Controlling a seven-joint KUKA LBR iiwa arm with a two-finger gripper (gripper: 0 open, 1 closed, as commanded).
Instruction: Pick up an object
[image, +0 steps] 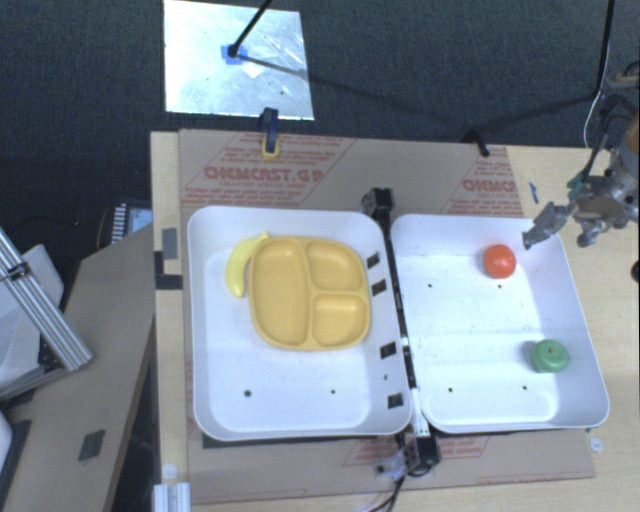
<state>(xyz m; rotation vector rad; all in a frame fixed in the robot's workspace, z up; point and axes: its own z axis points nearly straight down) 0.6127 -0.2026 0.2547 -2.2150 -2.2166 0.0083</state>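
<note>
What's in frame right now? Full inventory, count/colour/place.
white bins: 2, white, side by side on the bench; left bin, right bin
divided plate: 1, yellow, three compartments, centre of the left bin
banana: 1, yellow, left bin, against the plate's left edge
orange ball: 1, orange-red, right bin, far side
green ball: 1, green, right bin, near its right wall
cardboard sheet: 1, brown with red print, under both bins
clamp: 1, yellow and black, far edge of the cardboard
foil sheet: 1, silver, on the dark floor beyond the bench
gripper: 1, grey, above the right bin's far right corner, open, holding nothing
</note>
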